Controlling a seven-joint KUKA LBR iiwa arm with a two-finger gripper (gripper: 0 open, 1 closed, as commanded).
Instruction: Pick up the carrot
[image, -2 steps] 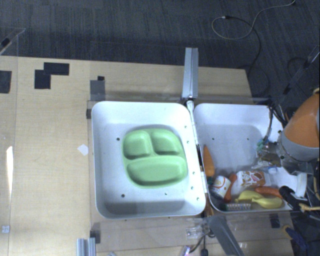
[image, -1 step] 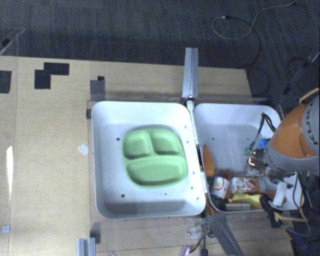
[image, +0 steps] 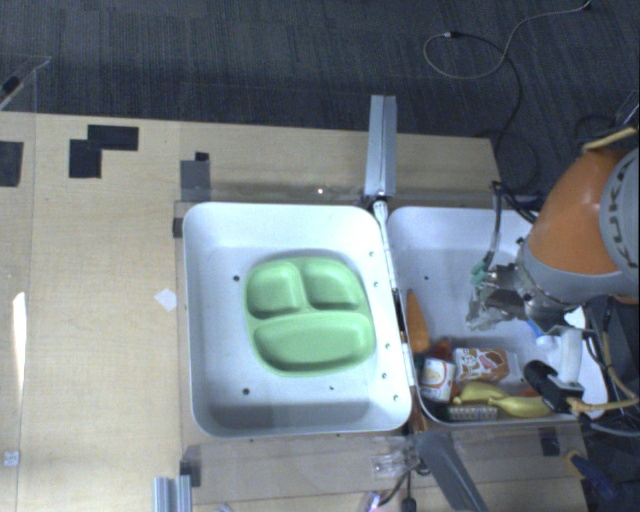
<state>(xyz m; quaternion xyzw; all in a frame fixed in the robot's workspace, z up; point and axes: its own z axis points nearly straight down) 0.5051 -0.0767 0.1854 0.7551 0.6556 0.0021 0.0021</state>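
The carrot (image: 416, 322) is a slim orange piece lying lengthwise along the left wall of the right bin (image: 440, 245). My gripper (image: 491, 308) hangs over the middle of that bin, to the right of the carrot and well apart from it. Nothing shows between its fingers.
A green three-compartment plate (image: 308, 312) sits in the left bin (image: 215, 330). At the front of the right bin lie a small can (image: 434, 376), a brown-and-white packet (image: 480, 362) and a yellow banana (image: 505, 403). The metal divider post (image: 381, 150) stands between the bins at the back.
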